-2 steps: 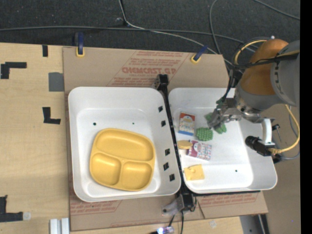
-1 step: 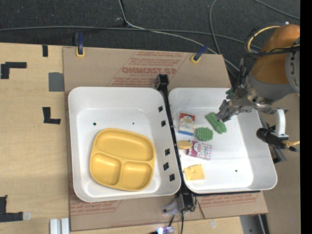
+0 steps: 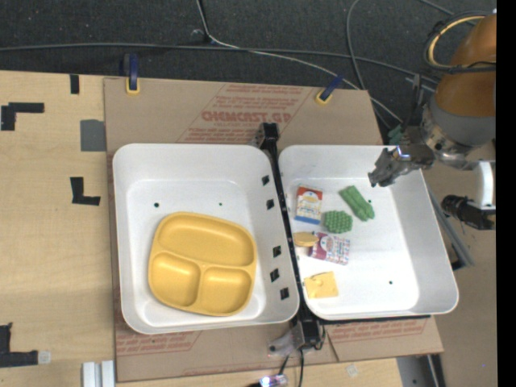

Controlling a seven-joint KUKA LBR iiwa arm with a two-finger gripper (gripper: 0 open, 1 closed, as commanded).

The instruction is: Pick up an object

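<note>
Candidate objects all sit in the right bin (image 3: 419,297), clustered toward its left half. Small carton (image 3: 308,204) with blue, white and red print, text too small to read. Just right of it, a green knobbly block (image 3: 337,221), and above-right of that a green elongated piece (image 3: 356,202) lying diagonally. Below the block, a packet (image 3: 331,248) with pink/purple print, label unreadable. Small yellow piece (image 3: 305,239) touching the packet's left edge. Yellow wedge (image 3: 322,285) lower down, apart from the rest.

Hand (image 3: 389,170) is over the bin's upper right corner, near the rim, well apart from the cluster. Dark and blurred against the wall; can't tell its opening, nothing visibly in it. Grey wrist with orange band above it at right.

Left bin (image 3: 129,168) holds a yellow three-compartment tray (image 3: 202,263), lying flat.

Both bins rest on a cardboard sheet (image 3: 234,111) with red print, looks like "CHEMCAST GP", smaller lines unreadable. Sheet is clamped at the top edge to the wooden surface (image 3: 48,240), which carries black tape marks. Black cables (image 3: 201,32) run across the dark backdrop.
</note>
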